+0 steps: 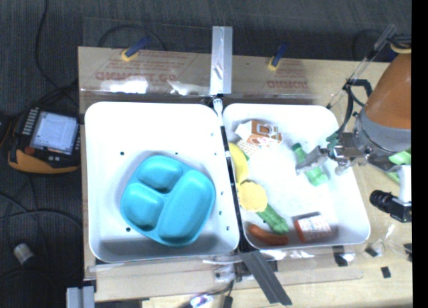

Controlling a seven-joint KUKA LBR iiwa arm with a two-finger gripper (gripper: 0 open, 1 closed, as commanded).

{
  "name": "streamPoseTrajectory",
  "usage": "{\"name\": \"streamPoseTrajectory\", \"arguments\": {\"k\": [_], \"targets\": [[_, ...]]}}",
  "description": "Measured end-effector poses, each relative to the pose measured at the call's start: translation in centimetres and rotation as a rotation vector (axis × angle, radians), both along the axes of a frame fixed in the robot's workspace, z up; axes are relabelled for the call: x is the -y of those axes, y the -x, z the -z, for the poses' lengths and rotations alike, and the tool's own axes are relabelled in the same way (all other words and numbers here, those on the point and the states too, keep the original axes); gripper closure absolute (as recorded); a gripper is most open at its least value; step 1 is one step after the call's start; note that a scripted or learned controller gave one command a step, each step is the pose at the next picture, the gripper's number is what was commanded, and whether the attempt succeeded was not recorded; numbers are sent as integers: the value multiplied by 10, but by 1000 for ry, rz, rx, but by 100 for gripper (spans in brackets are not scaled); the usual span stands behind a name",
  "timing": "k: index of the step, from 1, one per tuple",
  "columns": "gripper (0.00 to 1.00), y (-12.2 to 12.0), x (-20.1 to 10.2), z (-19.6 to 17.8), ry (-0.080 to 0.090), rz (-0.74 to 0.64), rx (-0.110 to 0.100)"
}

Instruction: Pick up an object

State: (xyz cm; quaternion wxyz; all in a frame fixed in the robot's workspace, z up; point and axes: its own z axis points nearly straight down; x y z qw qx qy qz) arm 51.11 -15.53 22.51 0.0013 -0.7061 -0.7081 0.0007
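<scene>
Gripper (319, 159) sits low over the right side of the right bin (348, 196), right on a green object (314, 173); can't tell whether it's gripping it. Rest of the right bin: small green piece (298, 147) beside it, printed white-and-orange carton (257, 133) at the back, yellow items (249, 190) against the divider, green vegetable-shaped toy (272, 218), red-brown sausage shape (267, 234) and red-labelled packet (312, 226) along the front edge. Left bin (107, 133) holds a blue divided tray (168, 198), tilted.
</scene>
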Motion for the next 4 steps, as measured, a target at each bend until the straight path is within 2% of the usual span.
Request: {"name": "streamPoseTrajectory", "arguments": {"k": [1, 2, 3, 4], "targets": [[0, -46, 33, 114, 1, -7, -1], [100, -46, 32, 106, -2, -7, -3], [100, -78, 11, 132, 11, -118, 18], [100, -43, -36, 3, 4, 137, 0]]}}
